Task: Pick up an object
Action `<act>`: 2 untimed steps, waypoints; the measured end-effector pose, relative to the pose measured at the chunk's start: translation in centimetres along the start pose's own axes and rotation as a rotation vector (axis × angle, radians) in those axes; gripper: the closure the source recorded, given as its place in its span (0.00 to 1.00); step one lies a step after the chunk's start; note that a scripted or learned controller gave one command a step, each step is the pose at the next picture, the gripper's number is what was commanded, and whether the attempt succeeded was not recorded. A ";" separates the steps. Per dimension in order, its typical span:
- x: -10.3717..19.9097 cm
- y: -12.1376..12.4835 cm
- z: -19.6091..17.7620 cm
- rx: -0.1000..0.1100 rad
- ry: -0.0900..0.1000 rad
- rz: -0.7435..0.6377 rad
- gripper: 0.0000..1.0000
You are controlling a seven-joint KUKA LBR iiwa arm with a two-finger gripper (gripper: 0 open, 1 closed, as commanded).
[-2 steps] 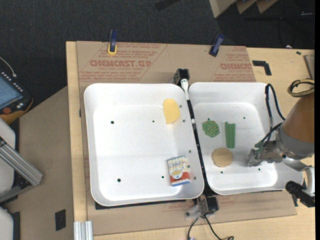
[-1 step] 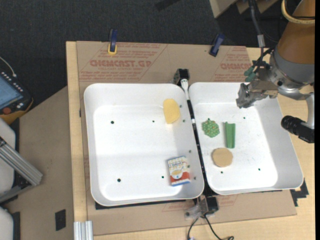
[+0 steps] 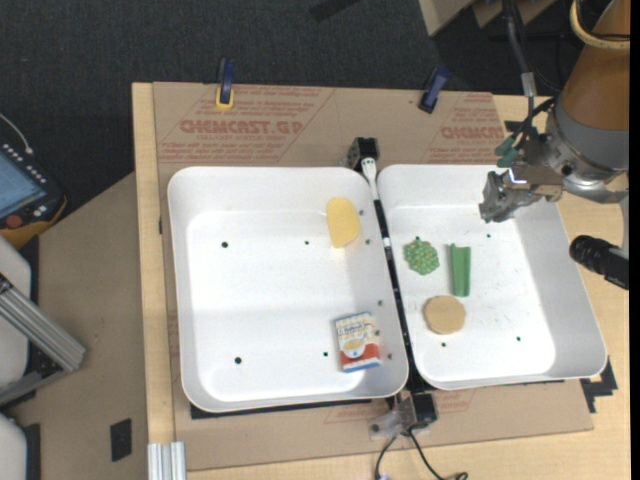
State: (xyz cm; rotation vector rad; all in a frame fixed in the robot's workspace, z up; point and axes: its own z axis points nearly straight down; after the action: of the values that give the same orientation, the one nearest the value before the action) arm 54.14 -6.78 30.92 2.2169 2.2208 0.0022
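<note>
The tool (image 3: 497,206) is seen over the upper part of the right bin (image 3: 560,363), hung from the arm (image 3: 600,98) that enters from 3 o'clock; whether it is wide or narrow cannot be told from this view, and nothing is seen held in it. Three things lie in that bin, all toward 7 o'clock from the tool. Nearest is judged to be the green stick (image 3: 460,270), which lies below and slightly left of the tool, apart from it, with its long axis running from 12 to 6 o'clock. Just beside it, at its 9 o'clock, a green knobbly ball (image 3: 421,257) is found, near but not touching. At 6 to 7 o'clock from the stick a tan disc (image 3: 444,315) lies flat, close under the stick's lower end. The coming move is judged to turn on this one relation: the stick is the closest target, reached by a short travel toward 7 o'clock and a descent, and the grip would best be taken across its narrow width, from 3 to 9 o'clock. The ball so close at its left side could be struck. In the left bin (image 3: 200,298), well apart from the tool, a yellow lump (image 3: 343,221) lies near the upper right corner and a small carton (image 3: 357,341) near the lower right. Both bins rest on the desk (image 3: 300,118).
</note>
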 end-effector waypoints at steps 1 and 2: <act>0.0 0.1 -1.0 -0.002 -0.001 -0.001 1.00; 0.0 0.1 -2.0 -0.004 -0.002 -0.002 1.00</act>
State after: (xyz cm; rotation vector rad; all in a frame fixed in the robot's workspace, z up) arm 54.24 -6.75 32.94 2.2120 2.2199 0.0039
